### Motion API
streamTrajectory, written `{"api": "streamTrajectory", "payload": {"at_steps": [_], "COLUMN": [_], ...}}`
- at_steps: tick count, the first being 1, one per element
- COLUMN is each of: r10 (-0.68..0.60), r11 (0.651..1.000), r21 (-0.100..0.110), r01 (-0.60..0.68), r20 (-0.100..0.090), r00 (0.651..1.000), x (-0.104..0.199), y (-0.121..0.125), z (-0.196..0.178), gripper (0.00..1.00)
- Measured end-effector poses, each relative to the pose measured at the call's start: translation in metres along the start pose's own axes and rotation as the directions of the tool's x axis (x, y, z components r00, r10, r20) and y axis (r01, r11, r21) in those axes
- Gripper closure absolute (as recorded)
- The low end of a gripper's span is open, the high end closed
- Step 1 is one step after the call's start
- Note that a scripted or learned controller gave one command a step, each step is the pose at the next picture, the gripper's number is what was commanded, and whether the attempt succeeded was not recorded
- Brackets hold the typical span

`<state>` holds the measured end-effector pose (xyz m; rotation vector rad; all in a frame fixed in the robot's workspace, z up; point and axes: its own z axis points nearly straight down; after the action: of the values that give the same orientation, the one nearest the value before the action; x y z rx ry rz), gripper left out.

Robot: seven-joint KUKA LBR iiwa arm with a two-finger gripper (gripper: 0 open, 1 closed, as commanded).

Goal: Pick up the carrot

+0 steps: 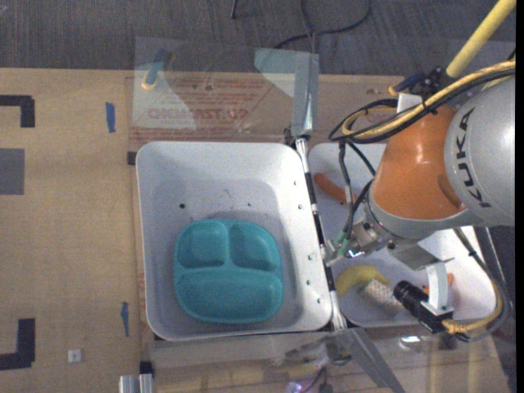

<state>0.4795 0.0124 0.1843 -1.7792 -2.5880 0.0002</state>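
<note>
Arm (426,170) crowds right bin (483,301); carrot (330,187) beside it.

bins (155,219) white | tray (228,271) teal | carrot (330,186) orange | banana (356,279) yellow

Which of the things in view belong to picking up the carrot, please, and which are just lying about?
For the job:
carrot in the right bin
arm over that bin

Lying about:
teal tray in the left bin
banana in the right bin
</note>
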Motion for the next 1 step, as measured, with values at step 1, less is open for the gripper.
{"api": "streamTrajectory", "payload": {"at_steps": [1], "r10": [-0.031], "r11": [1.0], "r21": [0.0], "r01": [0.031], "r20": [0.0], "r00": [1.0], "x": [-0.0085], "y": [-0.0031], "z": [-0.0001], "gripper": [1.0]}}
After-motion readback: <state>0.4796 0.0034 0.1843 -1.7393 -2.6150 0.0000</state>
